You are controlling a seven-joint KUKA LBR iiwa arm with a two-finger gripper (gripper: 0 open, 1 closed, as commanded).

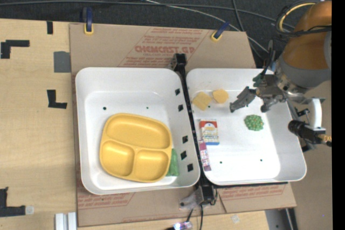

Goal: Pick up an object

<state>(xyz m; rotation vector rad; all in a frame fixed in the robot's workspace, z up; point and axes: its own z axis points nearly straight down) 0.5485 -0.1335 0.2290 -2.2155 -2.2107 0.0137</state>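
Fingers of the gripper (pixel 253 100) stand spread apart, gripping nothing, above the right bin (pixel 280 167). Just below lies the green object (pixel 254 123); centring both fingers over it before descending seems wise.

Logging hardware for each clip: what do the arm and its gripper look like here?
The arm is a rounded grey body with an orange band at the top, and a yellow-and-black cable loops beside that band. The gripper is dark grey to black metal with two slim fingers. A white-and-black fitting sits lower on its right side.
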